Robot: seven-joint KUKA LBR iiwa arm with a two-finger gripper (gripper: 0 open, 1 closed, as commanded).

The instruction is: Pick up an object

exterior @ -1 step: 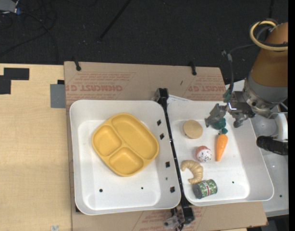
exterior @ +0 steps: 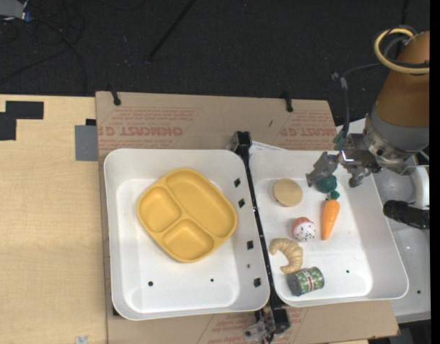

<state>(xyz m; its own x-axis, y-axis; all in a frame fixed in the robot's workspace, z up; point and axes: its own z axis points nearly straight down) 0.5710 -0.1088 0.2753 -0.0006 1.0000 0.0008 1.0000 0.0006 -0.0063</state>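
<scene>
The right bin holds several small things: a round beige biscuit, an orange carrot with a green top, a white and red ball, a croissant and a green can lying on its side. My gripper hovers over the bin's far right part, just above the carrot's green top. It is open, with nothing between its fingers.
The left bin holds a yellow divided plate. A black divider runs between the two bins. Cardboard lies under both bins, and a wooden bench top extends to the left.
</scene>
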